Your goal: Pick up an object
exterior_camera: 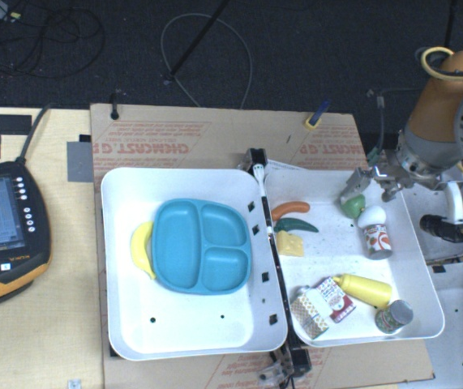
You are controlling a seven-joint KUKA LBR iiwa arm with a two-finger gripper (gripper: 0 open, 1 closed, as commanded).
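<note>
The gripper [375, 174] hangs over the right bin's [426, 298] upper right corner, near a green object [353, 205] and a white-capped bottle [375, 232]. Whether its fingers are parted or closed cannot be told. A blue divided tray [201, 245] lies in the left bin [126, 314].

Robotics lab setup. Teach pendant [0, 229] with screen and keypad at left edge of the frame. Loose black cables [207, 35] across dark floor along the top. Two white bins [126, 322] sit on printed cardboard sheet [215, 136]. Grey-and-orange industrial arm [438, 108] at upper right.
</note>
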